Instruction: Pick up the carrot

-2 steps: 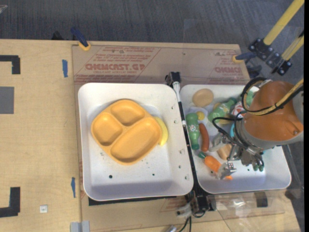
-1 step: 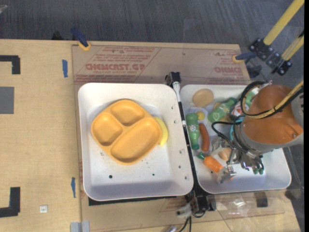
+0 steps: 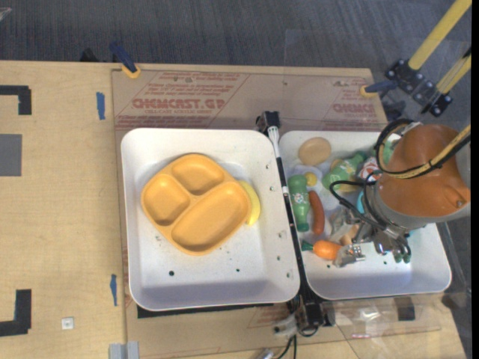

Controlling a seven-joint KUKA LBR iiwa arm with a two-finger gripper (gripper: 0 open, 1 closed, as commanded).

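Two shallow white bins sit side by side on the bench. The left bin (image 3: 150, 275) holds one orange divided plate (image 3: 196, 212) with three compartments and one yellow item (image 3: 253, 204) tucked at the plate's right edge. The right bin (image 3: 419, 279) holds one carrot (image 3: 325, 250), one red sausage (image 3: 317, 212), one green bottle (image 3: 300, 199), one tan egg-shaped item (image 3: 314, 151) and further green pieces partly hidden by one arm (image 3: 423, 174).

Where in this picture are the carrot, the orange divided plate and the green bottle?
carrot (image 3: 325, 250): camera view, middle of its orange body.
orange divided plate (image 3: 196, 202): camera view, ridge between its compartments.
green bottle (image 3: 300, 199): camera view, middle of its body.
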